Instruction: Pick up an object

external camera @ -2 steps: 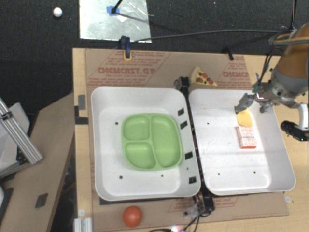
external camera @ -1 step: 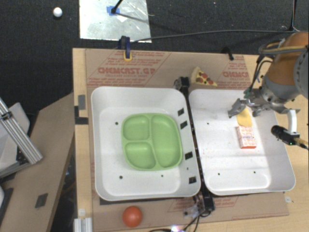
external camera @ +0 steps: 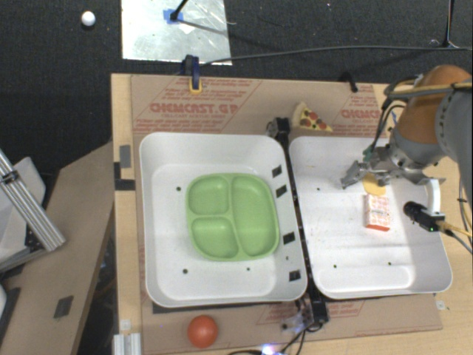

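My gripper (external camera: 367,170) hung over the right white bin (external camera: 347,272), fingers' spread unreadable, just above the small orange-and-white carton (external camera: 378,212). A green divided plastic tray (external camera: 232,216) filled the left bin (external camera: 166,198).

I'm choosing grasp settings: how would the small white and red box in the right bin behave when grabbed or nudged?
The small box lies flat on the right bin floor, so it probably won't roll or tip. It looks like a thin carton, likely light and a bit crushable. On the smooth white floor, a nudge would probably slide it.
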You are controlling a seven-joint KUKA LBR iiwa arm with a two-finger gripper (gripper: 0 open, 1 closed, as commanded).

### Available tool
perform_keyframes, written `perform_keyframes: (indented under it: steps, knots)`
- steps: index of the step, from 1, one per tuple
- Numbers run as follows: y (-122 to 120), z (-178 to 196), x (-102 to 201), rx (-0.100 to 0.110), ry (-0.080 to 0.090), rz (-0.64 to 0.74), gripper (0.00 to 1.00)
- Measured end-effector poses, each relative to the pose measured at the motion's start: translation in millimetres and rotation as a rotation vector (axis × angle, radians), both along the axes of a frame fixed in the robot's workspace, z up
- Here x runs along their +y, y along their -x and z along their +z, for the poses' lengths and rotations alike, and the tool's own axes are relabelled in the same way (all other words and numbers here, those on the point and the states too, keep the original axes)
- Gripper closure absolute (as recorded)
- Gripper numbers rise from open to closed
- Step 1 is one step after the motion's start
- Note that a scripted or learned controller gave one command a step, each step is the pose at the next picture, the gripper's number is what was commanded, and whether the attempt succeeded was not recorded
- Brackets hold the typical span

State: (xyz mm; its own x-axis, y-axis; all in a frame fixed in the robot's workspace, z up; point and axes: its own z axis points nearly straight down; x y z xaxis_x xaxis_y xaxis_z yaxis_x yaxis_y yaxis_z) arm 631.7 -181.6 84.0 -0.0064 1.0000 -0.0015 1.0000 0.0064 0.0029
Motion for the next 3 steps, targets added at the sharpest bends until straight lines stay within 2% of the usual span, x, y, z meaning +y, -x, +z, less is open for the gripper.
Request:
perform_keyframes:
  steps: [1,3]
  knots:
    - [-2,14,-1,-0.005,0.002,0.002,1.0]
    - [8,132,-11,-0.005,0.001,-0.005,1.0]
